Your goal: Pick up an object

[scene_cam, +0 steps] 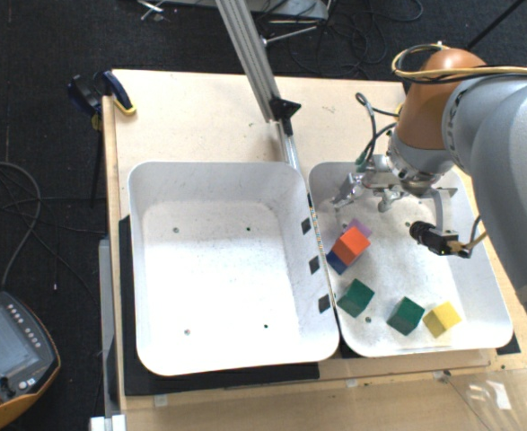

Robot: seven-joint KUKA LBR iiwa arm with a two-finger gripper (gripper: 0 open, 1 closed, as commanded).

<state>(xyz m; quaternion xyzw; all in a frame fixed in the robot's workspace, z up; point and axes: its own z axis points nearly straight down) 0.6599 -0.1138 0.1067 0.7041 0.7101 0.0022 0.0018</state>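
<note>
A light wooden bench (200, 115) stands on a dark floor (30, 151) and carries two shallow white bins side by side. The left bin (146, 268) has some small dark dots on its bottom. The right bin (487, 312) touches it along one edge, where a few black clips sit. A metal pole (245, 43) goes at a slant from the top of the view down to the place between the bins. At the bench's far left corner lies a clamp with a yellow handle (119, 97). A teach pendant with an orange edge (12, 357) rests on the floor at lower left. Black cables (380, 7) lie behind the bench.
</note>
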